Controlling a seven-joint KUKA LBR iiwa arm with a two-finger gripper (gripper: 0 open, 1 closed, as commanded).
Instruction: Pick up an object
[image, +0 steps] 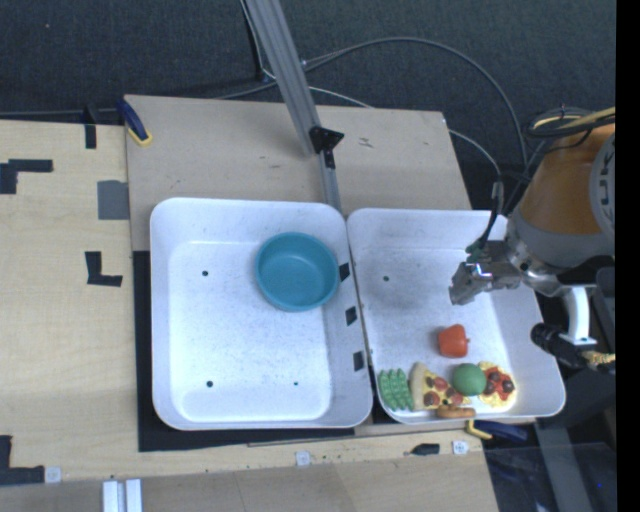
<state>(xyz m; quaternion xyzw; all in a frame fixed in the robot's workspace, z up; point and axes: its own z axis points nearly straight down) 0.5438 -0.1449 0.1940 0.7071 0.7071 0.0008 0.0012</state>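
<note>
Camera view: arm enters from the right, orange band visible above the wrist. Gripper (466, 288) sits over the right bin (420, 240), roughly mid-bin toward its right wall, above bare white floor. Nothing seen between its tips; the spacing of its two tips cannot be made out at this resolution, so cannot tell whether it is wide or narrow.

Right bin contents, all grouped along the near edge: small red object (453, 340) alone, just below the gripper and apart from it. Nearer the rim, in a row: green ridged piece (394, 385) at left, pizza-slice toy (432, 389) beside it, green ball (467, 379) next, then a yellow piece with red spots (498, 384) at right. The row items touch or nearly touch each other; exact contact not resolvable.

Left bin (190, 330): one blue bowl (297, 270), upright, in the far right part, near the wall shared with the right bin.

Both bins rest on the bench (60, 220), which carries dark tape marks. No legible brands, labels or writing anywhere
</note>
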